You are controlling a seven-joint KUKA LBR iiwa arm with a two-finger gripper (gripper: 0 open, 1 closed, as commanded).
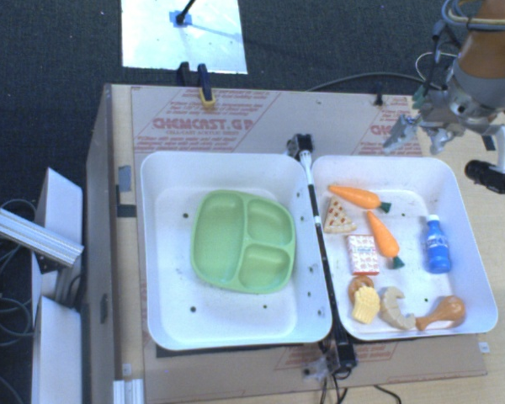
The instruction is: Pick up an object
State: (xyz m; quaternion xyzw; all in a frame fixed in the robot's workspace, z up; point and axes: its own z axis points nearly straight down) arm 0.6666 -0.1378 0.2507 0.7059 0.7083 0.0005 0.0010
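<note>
Blue plastic bottle (pixel 437 244) lying in right bin (pixel 467 209): likely light, rigid, slippery; best pinched across its middle. Gripper (pixel 419 135) hovering above bin's far rim, jaws spread, empty.

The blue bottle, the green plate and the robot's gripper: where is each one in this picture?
blue bottle (pixel 438 246): camera view, on the middle of its body.
green plate (pixel 241 241): camera view, on the ridge between its compartments.
gripper (pixel 420 135): camera view, midway between its two fingertips, above the right bin's far edge.
</note>
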